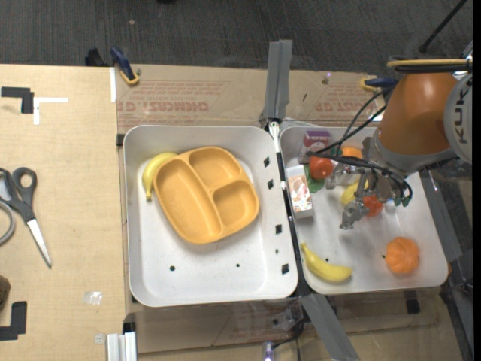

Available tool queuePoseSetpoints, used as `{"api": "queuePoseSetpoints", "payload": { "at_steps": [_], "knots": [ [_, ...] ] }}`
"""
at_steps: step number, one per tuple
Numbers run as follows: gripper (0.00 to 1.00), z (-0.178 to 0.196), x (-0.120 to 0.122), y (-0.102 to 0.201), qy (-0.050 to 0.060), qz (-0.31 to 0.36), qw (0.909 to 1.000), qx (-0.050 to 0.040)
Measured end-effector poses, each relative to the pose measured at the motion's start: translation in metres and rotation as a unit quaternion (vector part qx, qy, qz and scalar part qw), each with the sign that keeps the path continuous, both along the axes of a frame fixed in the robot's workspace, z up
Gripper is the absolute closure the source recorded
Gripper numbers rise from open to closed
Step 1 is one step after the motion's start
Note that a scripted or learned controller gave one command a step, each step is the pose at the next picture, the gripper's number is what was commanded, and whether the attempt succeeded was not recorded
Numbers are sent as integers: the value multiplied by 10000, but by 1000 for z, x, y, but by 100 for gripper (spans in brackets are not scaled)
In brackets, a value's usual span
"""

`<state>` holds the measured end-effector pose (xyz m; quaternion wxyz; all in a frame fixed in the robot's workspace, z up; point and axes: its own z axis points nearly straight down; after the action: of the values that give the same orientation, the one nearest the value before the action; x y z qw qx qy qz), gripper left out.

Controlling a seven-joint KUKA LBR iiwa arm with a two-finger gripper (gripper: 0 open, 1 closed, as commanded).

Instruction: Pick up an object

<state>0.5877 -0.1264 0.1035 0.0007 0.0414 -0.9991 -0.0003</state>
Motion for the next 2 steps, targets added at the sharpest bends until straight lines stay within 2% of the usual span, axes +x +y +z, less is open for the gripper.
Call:
{"api": "queuePoseSetpoints", "payload": {
  "at_steps": [1, 2],
  "knots": [
    [0, -14, 0, 8, -2, -518, 9987, 4],
    [0, -14, 28, 20, 130, -1081, 9941, -16]
  ]
}}
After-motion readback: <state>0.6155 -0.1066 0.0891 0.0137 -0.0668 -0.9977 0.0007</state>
